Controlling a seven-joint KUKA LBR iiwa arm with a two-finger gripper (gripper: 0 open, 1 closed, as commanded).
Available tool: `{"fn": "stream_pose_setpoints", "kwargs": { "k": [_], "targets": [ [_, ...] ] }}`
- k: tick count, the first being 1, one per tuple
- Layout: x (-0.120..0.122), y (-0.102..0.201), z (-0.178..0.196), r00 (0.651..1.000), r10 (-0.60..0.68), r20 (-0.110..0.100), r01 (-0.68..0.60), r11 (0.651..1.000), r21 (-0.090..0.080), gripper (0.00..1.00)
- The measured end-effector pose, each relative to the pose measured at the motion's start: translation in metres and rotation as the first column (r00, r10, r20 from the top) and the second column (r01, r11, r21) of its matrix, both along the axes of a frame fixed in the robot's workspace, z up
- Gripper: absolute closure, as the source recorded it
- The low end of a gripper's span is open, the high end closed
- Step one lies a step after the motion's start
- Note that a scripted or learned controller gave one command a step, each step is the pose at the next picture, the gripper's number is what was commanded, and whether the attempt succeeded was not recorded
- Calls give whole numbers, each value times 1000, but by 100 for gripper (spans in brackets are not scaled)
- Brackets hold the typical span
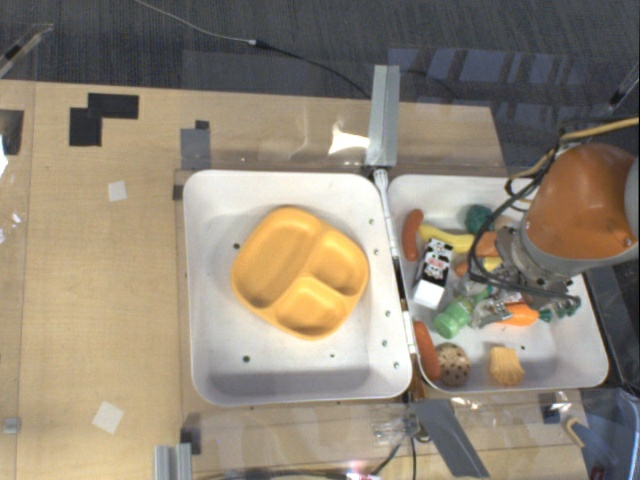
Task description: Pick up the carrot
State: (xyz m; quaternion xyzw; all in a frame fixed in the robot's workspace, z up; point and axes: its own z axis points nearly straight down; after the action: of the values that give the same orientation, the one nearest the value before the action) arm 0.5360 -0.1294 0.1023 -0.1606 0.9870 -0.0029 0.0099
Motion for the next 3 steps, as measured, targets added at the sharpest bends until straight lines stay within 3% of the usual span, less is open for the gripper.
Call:
{"fn": "stream_pose_setpoints", "kwargs": {
  "k": [1, 2, 3],
  "targets": [
    [-2, -54, 111, 999, 42, -4, -42, 999, -4, 100],
    [-25, -9, 35, 987, -162, -17, 162, 987, 5, 100],
    [-38, -38, 31, 947, -320, -13, 320, 947, 4, 100]
  ]
}}
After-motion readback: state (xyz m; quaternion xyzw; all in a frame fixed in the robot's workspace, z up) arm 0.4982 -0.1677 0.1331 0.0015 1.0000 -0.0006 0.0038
